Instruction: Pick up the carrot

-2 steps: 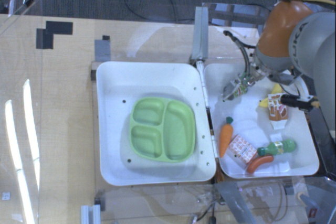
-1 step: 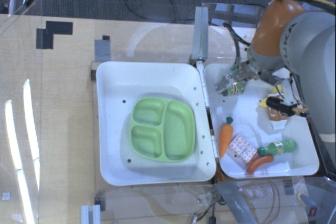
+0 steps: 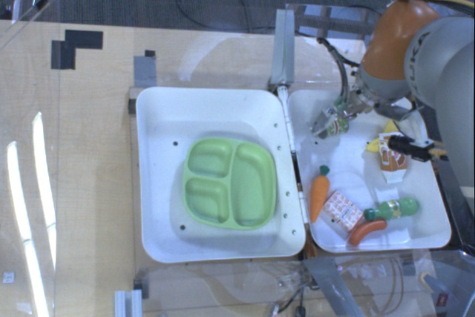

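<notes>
The carrot [image 3: 319,193] is orange with a small green top. It lies in the right bin [image 3: 427,237] close to that bin's left wall, its tip pointing toward the front. My gripper [image 3: 331,122] hangs over the back left part of the same bin, a short way behind the carrot and apart from it. The grey arm with its orange band [image 3: 393,33] reaches in from the back right.
Beside the carrot lie a small patterned box [image 3: 342,210], a red sausage [image 3: 366,232] and a green bottle [image 3: 393,208]. A yellow and orange packet [image 3: 392,154] sits further right. The left bin [image 3: 156,159] holds a green divided plate [image 3: 230,183].
</notes>
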Controlling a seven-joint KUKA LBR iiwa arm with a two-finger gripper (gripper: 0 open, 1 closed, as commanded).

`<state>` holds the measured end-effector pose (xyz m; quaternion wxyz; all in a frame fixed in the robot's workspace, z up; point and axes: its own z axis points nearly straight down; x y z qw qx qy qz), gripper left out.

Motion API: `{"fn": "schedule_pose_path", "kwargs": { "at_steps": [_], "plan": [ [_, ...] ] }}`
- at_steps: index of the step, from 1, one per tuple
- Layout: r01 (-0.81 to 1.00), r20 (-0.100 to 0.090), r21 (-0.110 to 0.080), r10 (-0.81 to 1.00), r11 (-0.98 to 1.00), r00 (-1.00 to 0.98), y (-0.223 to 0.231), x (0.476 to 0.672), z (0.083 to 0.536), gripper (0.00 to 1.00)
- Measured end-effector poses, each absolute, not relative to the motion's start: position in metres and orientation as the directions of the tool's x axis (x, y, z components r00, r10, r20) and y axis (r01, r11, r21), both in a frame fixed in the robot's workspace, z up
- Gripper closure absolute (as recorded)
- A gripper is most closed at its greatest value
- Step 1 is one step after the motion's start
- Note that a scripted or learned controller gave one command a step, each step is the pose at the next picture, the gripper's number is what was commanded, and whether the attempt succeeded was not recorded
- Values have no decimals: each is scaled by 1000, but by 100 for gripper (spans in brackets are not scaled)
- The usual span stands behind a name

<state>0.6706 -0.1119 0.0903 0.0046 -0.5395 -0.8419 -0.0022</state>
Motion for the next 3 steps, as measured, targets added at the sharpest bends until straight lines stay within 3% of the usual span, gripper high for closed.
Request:
{"fn": "schedule_pose_path", "kwargs": {
  "at_steps": [1, 2, 3],
  "plan": [
    [995, 0, 10, 995, 102, -102, -131, 673, 90, 100],
    [958, -12, 5, 958, 287, -287, -128, 671, 90, 100],
    [998, -1, 5, 998, -69, 69, -118, 672, 90, 100]
  ]
}}
